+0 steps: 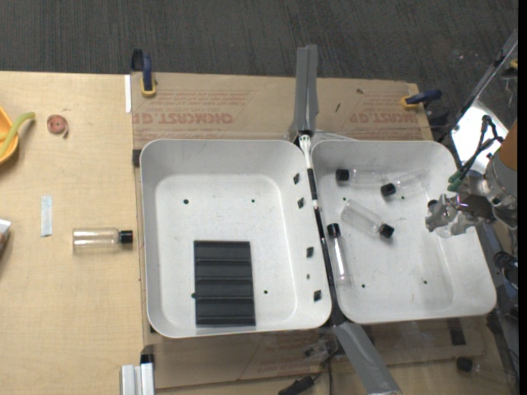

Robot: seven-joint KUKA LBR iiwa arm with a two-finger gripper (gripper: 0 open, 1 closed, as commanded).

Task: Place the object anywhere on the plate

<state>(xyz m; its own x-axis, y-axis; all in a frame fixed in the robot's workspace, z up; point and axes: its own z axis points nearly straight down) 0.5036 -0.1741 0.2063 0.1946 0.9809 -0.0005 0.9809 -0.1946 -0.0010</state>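
Observation:
A black ridged plate (222, 284) lies flat in the front part of the left bin (165, 220). Several clear vials with black caps lie in the right bin (412, 295): one near the back (356, 175), one beside it (399, 186), one in the middle (367, 220) and one along the left wall (337, 257). My gripper (440, 216) hangs over the right bin's right side, apart from the vials and to the right of them. A pale shape sits by its tip; I cannot make out what it is.
Another clear vial (99, 238) lies on the wooden bench left of the bins. A yellow object (8, 134) and a small red disc (56, 123) are at the far left. Blue clamps (144, 76) (420, 99) hold the cardboard behind the bins.

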